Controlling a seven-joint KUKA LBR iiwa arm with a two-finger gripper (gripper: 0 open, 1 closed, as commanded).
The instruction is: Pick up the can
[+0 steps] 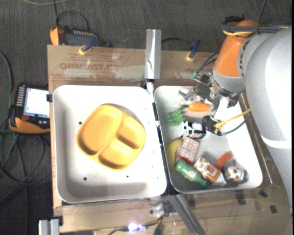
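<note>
1. We are seeing the gripper (209, 112) hanging over the far part of the right bin (252, 156), under the arm's (272, 82) orange band; we cannot tell how it is set or whether it is gripping anything.
2. Just under it an orange carrot (200, 106) is lying, with a green leafy toy (175, 117) to its left and a black-and-white toy (192, 129) just in front.
3. We are finding the can (233, 173) well apart from the gripper, near the bin's near right corner: a small round thing, white and grey with orange marks, too blurred for us to read.
4. Touching its far side, a red piece (225, 158) is lying; beside its left, an orange carton (207, 169), then a green bottle (192, 174), a red-and-white box (188, 149) and a yellow fruit (172, 151).
5. In the left bin (71, 177) a yellow tray (111, 136) is sitting.
</note>
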